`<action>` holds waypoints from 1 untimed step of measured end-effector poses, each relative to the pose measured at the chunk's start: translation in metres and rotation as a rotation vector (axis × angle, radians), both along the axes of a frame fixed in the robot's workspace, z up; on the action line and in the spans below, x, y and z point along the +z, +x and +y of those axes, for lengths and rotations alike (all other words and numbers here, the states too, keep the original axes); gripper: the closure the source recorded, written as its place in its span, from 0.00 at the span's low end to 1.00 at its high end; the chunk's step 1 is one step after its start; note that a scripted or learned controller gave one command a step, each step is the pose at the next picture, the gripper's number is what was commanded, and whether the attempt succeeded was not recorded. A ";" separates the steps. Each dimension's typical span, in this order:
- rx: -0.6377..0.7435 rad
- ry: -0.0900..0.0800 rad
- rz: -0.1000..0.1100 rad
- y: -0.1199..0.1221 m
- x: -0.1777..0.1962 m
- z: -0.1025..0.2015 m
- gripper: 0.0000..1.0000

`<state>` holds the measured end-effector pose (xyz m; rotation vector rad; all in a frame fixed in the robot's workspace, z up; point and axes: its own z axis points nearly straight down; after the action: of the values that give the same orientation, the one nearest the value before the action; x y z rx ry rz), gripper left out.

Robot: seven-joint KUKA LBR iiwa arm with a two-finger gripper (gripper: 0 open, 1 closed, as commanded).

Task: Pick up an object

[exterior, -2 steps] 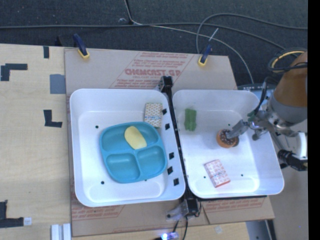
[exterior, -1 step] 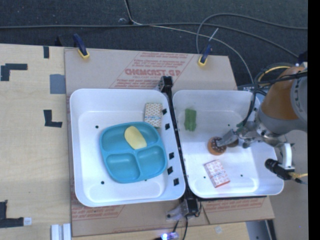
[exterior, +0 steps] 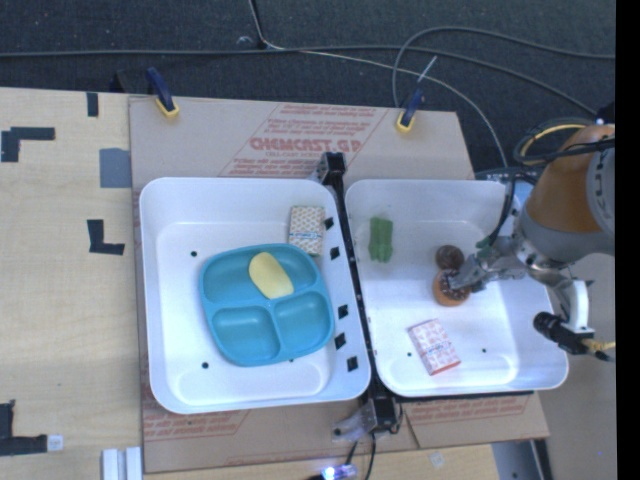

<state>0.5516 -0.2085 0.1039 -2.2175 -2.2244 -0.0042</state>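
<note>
- The gripper [exterior: 462,286] is down in the right bin [exterior: 500,200], right over a small brown round object [exterior: 449,290] near the bin's middle. Can't tell whether it has actually grabbed it.
- A second dark brown round thing [exterior: 448,258] sits just beside it toward the far edge, pretty crowded there.
- The green block [exterior: 381,239] is by the right bin's left wall, and the pink patterned card [exterior: 434,347] is near the front edge.
- The left bin [exterior: 170,268] has a blue divided plate [exterior: 240,323] with a yellow object [exterior: 270,274] on it, and a patterned packet [exterior: 306,228] at the plate's far-right corner.
</note>
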 end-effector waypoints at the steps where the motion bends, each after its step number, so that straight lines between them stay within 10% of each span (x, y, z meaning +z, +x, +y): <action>1: -0.001 -0.004 -0.003 0.007 0.061 -0.001 1.00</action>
<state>0.5587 -0.2091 0.1652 -2.2225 -2.2262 -0.0026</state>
